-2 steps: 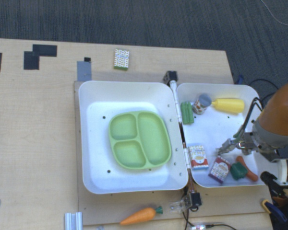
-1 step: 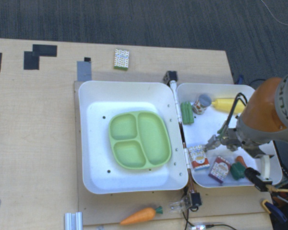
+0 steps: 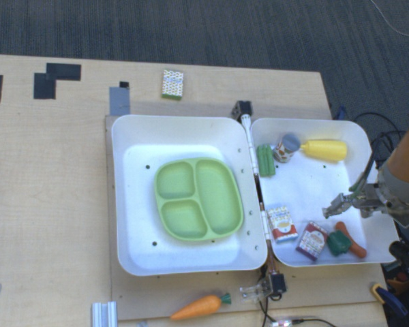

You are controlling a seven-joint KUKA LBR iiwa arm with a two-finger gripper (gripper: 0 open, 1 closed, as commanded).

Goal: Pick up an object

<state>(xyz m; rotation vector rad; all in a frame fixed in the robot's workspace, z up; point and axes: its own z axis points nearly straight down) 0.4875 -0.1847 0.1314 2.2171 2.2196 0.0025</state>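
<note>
My pincer (image 3: 335, 208) hangs spread apart and holding nothing over the right bin (image 3: 358, 131), just above the toy carrot (image 3: 346, 241); nothing's lifted, the grab is yet to come.

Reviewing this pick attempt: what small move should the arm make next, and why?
Probably lower the gripper straight down: it sits in the right bin just above the dark red packet and the green-and-orange toy, and nothing shows between its fingers.
</note>
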